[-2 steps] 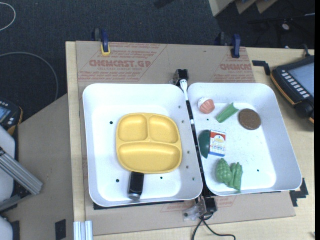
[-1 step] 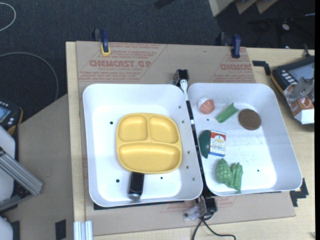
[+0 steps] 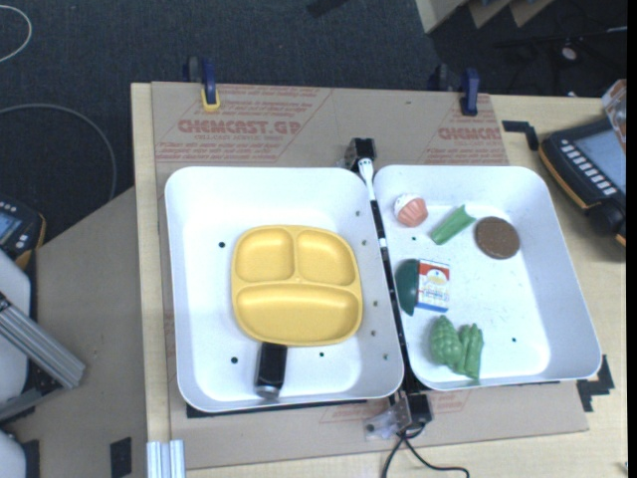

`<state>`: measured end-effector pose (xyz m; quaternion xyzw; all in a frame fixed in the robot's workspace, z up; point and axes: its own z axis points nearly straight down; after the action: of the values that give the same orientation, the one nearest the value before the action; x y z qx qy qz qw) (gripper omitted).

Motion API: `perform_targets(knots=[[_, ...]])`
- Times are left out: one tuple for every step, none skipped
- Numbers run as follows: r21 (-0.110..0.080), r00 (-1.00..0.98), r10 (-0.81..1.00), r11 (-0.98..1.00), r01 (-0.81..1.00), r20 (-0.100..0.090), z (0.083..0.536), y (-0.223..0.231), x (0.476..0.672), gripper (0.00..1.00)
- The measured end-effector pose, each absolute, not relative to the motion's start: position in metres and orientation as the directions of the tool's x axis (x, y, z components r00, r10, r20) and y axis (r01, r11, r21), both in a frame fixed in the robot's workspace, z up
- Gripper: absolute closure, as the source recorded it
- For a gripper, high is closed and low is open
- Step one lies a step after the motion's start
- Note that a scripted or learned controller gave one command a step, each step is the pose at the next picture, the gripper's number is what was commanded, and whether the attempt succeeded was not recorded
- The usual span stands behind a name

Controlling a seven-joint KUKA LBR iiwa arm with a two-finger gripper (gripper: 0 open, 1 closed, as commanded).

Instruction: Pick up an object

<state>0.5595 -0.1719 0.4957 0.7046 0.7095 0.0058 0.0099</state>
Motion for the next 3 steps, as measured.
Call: perform_targets(knots=[[-0.015, 0.001, 1.0, -0.001, 1.0, 0.004, 0.339, -0.18, 0.559, 1.0], [0.019, -0.007, 1.0, 0.007, 1.0, -0.004, 0.481, -0.126, 0.581, 1.0], [-0.017, 0.002, 1.0, -0.002, 1.0, 0.003, 0.312, -0.134, 0.583, 1.0]])
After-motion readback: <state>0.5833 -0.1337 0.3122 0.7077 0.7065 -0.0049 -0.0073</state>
